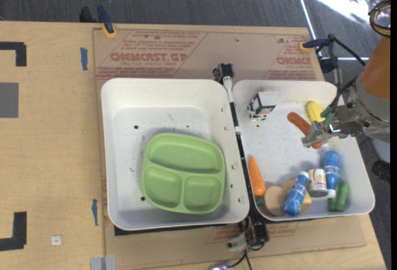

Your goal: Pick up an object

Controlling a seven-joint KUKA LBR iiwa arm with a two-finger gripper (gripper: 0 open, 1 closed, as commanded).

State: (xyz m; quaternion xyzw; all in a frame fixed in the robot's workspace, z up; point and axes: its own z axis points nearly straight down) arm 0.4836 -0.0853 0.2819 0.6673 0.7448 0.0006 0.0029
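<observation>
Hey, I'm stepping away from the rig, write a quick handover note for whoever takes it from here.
Gripper: low over the right bin, at its right side, right by the red-orange sausage-shaped toy. Whether it grips anything can't be told from here.
Things: yellow toy beside the gripper; blue bottles, a small can, a green piece and a carrot along the bin's near side. Green divided plate lies in the left bin.
Done: nothing visibly lifted.
Left: grasp one object and raise it.

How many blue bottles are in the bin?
2. One blue bottle leans near the right bin's front edge, the other lies just right of it. More could hide under the pile.
</observation>
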